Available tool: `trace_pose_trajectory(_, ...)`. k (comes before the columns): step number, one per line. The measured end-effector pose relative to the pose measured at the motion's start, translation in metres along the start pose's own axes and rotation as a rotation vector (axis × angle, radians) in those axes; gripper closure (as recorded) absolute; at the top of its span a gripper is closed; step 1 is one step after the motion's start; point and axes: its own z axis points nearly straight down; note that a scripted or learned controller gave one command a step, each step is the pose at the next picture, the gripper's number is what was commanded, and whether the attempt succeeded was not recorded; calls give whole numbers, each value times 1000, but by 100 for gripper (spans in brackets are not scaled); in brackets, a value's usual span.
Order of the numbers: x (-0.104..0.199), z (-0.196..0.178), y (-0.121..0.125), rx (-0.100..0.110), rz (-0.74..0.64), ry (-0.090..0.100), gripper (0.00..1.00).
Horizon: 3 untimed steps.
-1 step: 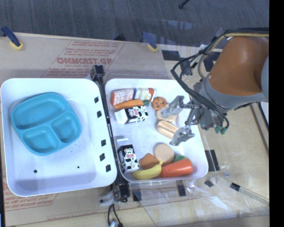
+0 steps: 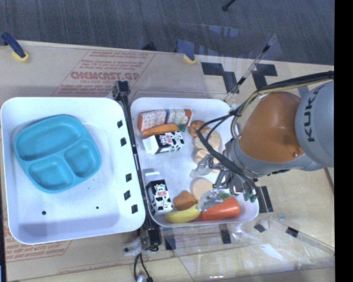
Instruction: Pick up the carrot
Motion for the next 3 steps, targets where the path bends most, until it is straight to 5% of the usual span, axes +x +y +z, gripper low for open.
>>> trace_pose_trajectory(1, -68, 42, -36, 4, -38, -21, 0)
trace_pose_trajectory(2, -31, 45, -19, 7, -89, -28, 0)
trace_pose_trajectory(3, -82, 44, -37, 8, -382, -24, 0)
